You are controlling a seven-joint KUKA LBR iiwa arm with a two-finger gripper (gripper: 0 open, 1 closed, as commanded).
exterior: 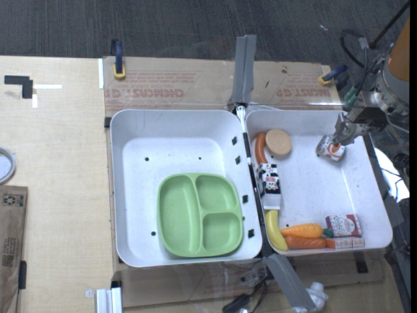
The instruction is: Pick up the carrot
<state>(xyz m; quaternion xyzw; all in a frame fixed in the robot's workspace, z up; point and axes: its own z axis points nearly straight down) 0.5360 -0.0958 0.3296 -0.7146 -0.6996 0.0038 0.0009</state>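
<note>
The carrot (301, 230) is orange with a small green top and lies flat near the front edge of the right bin (339, 194). It rests between a yellow banana (273, 230) on its left and a red carton (344, 225) on its right. My gripper (339, 139) is at the far right of the same bin, well away from the carrot. It hangs just above a small silver and orange object (331, 150), which its tip partly hides.
A darker orange piece (307, 243) lies against the carrot's front side. A sausage (260, 147), a round tan bun (279, 142) and a small milk carton (269, 178) sit along the right bin's left wall. The left bin (130, 175) holds a green divided plate (201, 214).
</note>
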